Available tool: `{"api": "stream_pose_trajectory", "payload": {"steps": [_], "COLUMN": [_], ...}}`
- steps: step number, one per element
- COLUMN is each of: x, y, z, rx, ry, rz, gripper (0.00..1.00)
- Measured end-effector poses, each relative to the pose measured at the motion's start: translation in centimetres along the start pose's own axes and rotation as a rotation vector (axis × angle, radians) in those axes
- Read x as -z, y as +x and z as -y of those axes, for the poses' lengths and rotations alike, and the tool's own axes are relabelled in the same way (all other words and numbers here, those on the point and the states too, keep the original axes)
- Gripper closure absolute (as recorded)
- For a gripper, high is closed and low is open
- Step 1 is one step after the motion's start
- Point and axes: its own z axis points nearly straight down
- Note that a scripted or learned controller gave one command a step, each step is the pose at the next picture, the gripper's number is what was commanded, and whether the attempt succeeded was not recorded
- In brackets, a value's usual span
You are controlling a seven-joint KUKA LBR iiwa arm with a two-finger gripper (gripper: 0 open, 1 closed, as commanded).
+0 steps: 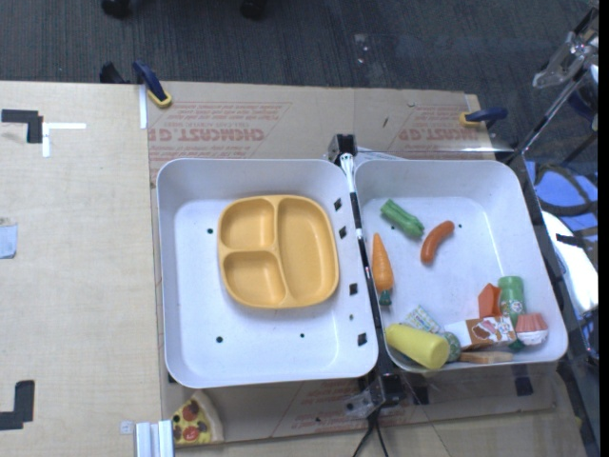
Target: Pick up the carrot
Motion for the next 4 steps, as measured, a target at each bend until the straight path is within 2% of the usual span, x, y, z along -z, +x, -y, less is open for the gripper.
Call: {"api": "stream_pose_trajectory", "payload": {"steps": [1, 2, 3, 4], "x": [1.7, 5.8, 9.3, 9.9], "y": [-0.5, -0.8, -0.6, -0.5], "z": [-3.9, -3.9, -3.5, -3.6], "rx": [-0.114, -0.297, -0.312, -0.305], "ry": [0.002, 0.001, 0.001, 0.004], "rz": [0.000, -0.001, -0.001, 0.002], "gripper": [0.00, 0.00, 0.00, 1.00]}}
